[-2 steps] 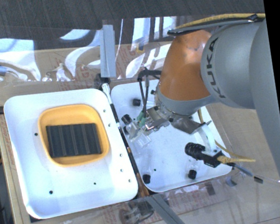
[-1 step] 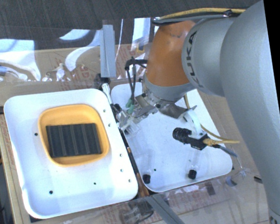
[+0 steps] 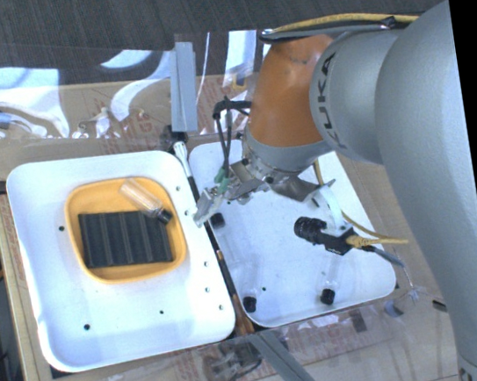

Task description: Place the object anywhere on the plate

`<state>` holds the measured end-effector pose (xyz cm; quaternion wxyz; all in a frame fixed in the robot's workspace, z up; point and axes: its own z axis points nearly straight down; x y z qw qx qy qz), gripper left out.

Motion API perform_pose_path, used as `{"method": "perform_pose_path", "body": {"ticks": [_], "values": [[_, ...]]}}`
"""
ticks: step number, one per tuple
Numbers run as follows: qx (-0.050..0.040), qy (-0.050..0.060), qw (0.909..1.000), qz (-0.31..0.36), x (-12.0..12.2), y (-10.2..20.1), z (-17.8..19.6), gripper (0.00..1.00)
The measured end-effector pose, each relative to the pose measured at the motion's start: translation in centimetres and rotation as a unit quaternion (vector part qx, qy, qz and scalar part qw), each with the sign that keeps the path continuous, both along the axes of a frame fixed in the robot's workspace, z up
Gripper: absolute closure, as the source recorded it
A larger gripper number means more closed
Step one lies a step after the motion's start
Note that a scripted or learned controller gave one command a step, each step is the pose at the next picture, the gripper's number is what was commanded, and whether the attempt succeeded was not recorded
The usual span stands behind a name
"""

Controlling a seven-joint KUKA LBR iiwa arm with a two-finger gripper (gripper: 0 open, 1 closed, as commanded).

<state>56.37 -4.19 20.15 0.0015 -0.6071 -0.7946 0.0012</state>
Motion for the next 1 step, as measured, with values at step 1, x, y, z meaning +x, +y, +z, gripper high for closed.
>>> {"method": "perform_pose_path", "body": {"ticks": [1], "values": [[0.0001,-0.002,0.9761,0.217,2.77,-0.04,0.12,0.00]]}}
